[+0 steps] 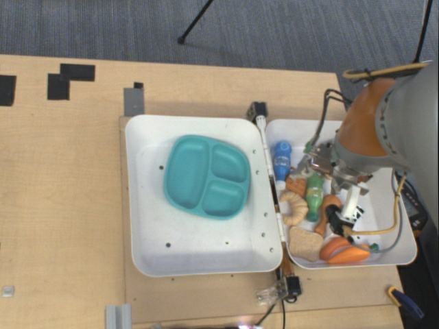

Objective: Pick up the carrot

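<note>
**Over the right bin, gripper off the carrot**

At the near edge of the right bin (396, 249), your carrot (345, 253) lies just beside the bread (305, 242). The gripper (321, 173) is apart from it and seems to hang over the green bottle (314, 196). You cannot tell whether it is wide or narrow, because the wrist hides it. Descend here and you would likely catch the bottle or the croissant (295, 208) instead.

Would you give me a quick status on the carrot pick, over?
Claw over right bin middle. Carrot lies at bin's near edge. Bread slice alongside.
</note>
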You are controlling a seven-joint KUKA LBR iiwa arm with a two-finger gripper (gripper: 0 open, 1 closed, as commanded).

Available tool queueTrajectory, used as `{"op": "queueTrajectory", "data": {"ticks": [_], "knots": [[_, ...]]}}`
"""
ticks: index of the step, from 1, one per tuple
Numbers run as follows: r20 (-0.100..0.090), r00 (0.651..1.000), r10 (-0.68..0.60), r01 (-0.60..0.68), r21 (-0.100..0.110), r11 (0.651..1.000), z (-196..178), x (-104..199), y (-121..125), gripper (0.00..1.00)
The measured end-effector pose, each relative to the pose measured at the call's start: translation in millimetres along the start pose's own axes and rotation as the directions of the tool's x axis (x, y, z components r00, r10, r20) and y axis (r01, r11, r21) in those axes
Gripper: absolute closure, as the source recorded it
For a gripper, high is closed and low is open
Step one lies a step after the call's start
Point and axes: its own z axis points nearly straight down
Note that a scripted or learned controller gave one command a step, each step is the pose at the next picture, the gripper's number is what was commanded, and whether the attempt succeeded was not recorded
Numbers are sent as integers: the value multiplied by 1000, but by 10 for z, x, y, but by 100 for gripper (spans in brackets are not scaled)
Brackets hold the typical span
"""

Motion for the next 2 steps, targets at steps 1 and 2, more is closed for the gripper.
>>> {"op": "queueTrajectory", "data": {"ticks": [1, 2], "knots": [[-5, 998, -70, 70, 36, 997, -926, 799, -747, 0], [8, 1000, 8, -8, 41, 999, -862, 419, -233, 0]]}}
